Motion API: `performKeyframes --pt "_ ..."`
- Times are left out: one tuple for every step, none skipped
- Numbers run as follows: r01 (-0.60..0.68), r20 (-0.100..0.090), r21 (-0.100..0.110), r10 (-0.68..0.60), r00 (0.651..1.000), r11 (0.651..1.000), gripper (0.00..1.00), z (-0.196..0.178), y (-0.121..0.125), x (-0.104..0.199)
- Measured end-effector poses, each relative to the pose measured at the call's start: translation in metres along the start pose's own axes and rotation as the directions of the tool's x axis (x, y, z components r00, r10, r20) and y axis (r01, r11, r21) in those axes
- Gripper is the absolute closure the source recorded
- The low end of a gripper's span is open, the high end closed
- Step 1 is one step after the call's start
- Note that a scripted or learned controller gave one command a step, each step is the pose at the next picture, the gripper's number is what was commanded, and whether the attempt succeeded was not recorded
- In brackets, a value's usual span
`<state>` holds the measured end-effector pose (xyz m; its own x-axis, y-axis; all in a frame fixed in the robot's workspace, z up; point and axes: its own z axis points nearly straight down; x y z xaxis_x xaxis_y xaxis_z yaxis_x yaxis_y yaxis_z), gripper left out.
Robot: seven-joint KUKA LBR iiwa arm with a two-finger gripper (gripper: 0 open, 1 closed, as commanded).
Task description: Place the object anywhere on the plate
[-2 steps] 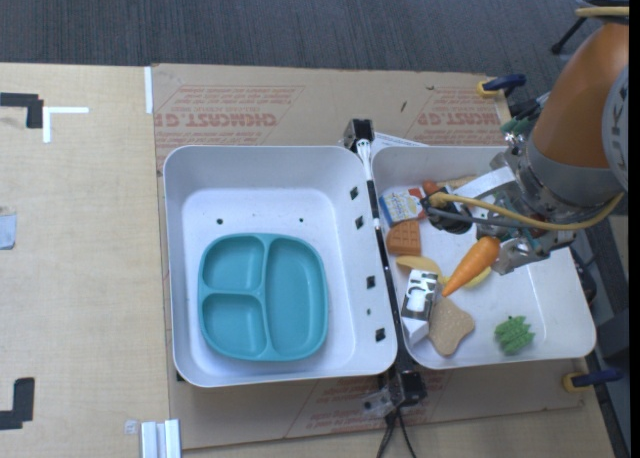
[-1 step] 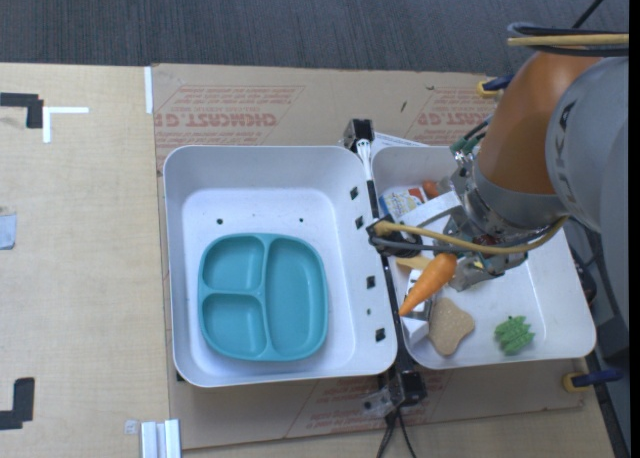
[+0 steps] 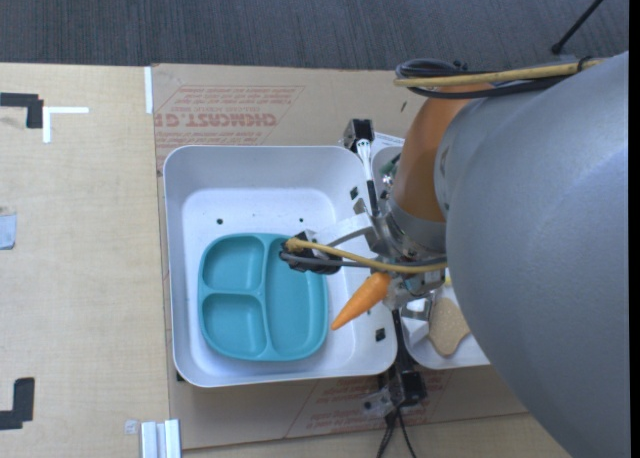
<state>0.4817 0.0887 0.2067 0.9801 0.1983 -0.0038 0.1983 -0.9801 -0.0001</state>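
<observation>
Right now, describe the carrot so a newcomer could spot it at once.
Find the left white bin, then the teal divided plate in it. The carrot is slanted at the plate's right edge, tip toward the plate. It is orange and tapered, unlike the pale, rounded beige piece to its right.

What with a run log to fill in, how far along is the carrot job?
Done: the carrot is at the left bin, its thick end by the gripper and its tip just off the right rim of the teal plate. In hand: the carry, though I cannot tell if it is gripped. Left: move it over the plate and set it down; it is not on the plate yet.
</observation>
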Motion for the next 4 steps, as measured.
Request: performKeyframes --pt "0.0 -0.006 -0.003 0.0 1.0 1.0 1.0 -0.097 -0.043 0.006" --pt "0.061 -0.004 -0.003 -0.061 0.998 0.998 1.0 -0.05 -0.127 0.023" --pt "0.07 -0.005 -0.004 -0.07 0.998 0.998 1.0 -0.131 -0.118 0.09" --pt "0.123 -0.012 -0.002 -0.123 0.992 0.992 1.0 -0.199 -0.138 0.025"
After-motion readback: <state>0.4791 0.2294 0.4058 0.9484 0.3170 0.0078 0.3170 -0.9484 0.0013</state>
